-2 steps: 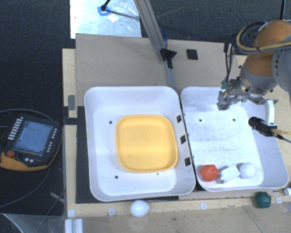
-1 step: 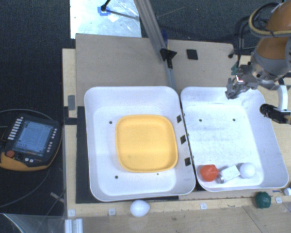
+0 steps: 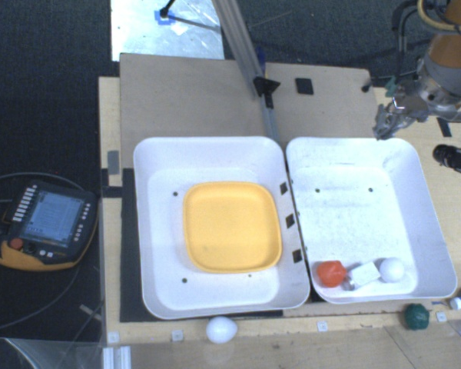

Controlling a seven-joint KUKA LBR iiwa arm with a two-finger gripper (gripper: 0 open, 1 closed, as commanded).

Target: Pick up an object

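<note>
The right bin [image 3: 415, 175] holds three small things near its front edge: a red-orange ball [image 3: 329, 274], a small white block-shaped piece [image 3: 362, 274] and a white ball [image 3: 391, 268]. A yellow square plate [image 3: 232, 226] lies in the left bin [image 3: 150, 206]. My gripper [image 3: 386, 124] hangs above the far right corner of the right bin, at its back rim, well away from the three objects. Nothing shows between its fingers.
A white egg-shaped object [image 3: 221, 329] lies on the bench in front of the left bin. A dark green ball [image 3: 416, 317] sits off the right bin's front corner. A teach pendant [image 3: 44, 224] rests to the left. A slanted metal rod [image 3: 242, 41] stands behind the bins.
</note>
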